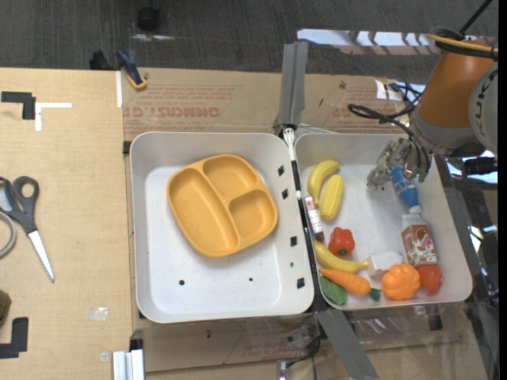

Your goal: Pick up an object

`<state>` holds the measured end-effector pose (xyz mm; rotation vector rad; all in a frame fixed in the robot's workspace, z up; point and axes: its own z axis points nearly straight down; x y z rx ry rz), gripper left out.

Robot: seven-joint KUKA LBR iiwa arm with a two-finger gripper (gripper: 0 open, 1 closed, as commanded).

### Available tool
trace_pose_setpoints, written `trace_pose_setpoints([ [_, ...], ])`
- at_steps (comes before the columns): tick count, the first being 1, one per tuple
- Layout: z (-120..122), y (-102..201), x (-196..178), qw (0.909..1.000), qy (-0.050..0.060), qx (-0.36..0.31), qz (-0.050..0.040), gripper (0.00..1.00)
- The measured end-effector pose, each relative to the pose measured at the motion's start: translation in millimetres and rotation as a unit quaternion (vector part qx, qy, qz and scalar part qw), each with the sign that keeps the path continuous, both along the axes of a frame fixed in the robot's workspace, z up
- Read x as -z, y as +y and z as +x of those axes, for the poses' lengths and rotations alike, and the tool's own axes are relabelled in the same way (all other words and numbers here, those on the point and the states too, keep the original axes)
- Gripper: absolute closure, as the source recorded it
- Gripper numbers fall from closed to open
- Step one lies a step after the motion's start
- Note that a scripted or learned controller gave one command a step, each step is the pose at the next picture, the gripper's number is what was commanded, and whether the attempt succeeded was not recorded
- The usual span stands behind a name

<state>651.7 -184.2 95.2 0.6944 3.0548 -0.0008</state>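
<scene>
Blue plastic is showing right at the gripper: a small bottle with a blue top is lying just below the metal fingers, touching or nearly touching them, and I cannot tell whether the jaws are clenched or released. The gripper is hanging over the upper right part of the right bin. Just past the bottle, a red-labelled bottle is lying along the bin's right wall. Further off, an orange pumpkin and a tomato are sitting in the bin's near corner. Away to the other side of the jaws, a banana and a corn cob are lying together. Farthest off, a yellow divided plate is resting in the left bin.
</scene>
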Motion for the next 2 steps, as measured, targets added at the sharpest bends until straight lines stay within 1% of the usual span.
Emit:
trace_pose_setpoints([
  [1,-9.0,25.9,1.6,0.9999,0.002,0.015,0.0008,1.0],
  [2,-6.1,31.1,1.6,0.9937,0.002,0.112,0.0009,1.0],
])
